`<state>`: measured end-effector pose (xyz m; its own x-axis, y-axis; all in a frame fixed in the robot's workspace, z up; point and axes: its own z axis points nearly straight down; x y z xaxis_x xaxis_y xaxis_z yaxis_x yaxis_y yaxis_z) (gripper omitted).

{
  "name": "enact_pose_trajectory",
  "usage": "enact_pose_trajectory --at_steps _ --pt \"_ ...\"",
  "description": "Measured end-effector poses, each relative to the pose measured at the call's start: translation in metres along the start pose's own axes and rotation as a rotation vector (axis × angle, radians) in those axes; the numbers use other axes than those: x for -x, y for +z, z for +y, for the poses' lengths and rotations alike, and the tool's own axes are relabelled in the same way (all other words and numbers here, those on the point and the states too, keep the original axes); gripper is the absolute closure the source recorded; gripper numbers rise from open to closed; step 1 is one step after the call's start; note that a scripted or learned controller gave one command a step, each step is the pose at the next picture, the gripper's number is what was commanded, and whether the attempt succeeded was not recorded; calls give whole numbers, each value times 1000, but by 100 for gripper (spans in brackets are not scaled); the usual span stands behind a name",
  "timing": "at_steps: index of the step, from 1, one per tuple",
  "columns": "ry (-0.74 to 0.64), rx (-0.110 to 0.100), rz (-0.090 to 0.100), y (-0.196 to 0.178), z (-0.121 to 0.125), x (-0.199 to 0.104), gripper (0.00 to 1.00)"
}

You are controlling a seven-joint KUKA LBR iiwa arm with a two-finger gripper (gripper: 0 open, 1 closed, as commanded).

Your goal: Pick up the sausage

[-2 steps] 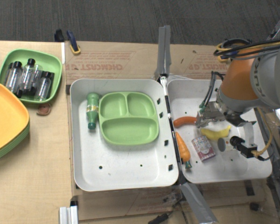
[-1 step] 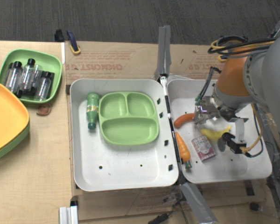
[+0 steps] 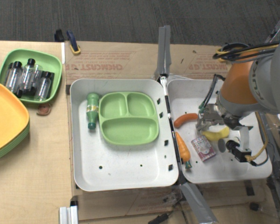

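Observation:
The sausage [image 3: 184,120] is a short orange-red link lying in the right bin [image 3: 224,171], near its left wall. The gripper [image 3: 205,121] hangs low over that bin, just at the sausage's right end and close to touching it. The grey arm with its orange band [image 3: 240,85] comes in from the right and hides the bin's back right part. Nothing can be seen held by the gripper.
Also in the right bin are a carrot [image 3: 182,146], a yellow banana [image 3: 216,134] under the gripper and a pink packet [image 3: 203,149]. The left bin [image 3: 121,171] holds a green divided plate [image 3: 129,117] and a green bottle [image 3: 92,109]. Further left sit a bottle tray [image 3: 30,76] and orange plates [image 3: 7,122].

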<state>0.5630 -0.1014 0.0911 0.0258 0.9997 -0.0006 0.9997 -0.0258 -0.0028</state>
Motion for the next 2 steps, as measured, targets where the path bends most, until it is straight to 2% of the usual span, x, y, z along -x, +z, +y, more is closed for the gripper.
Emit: enact_pose_trajectory --at_steps 1,2 --pt "-11 1 -1 -100 27 -40 100" --pt "158 -1 -1 -44 -13 9 100"
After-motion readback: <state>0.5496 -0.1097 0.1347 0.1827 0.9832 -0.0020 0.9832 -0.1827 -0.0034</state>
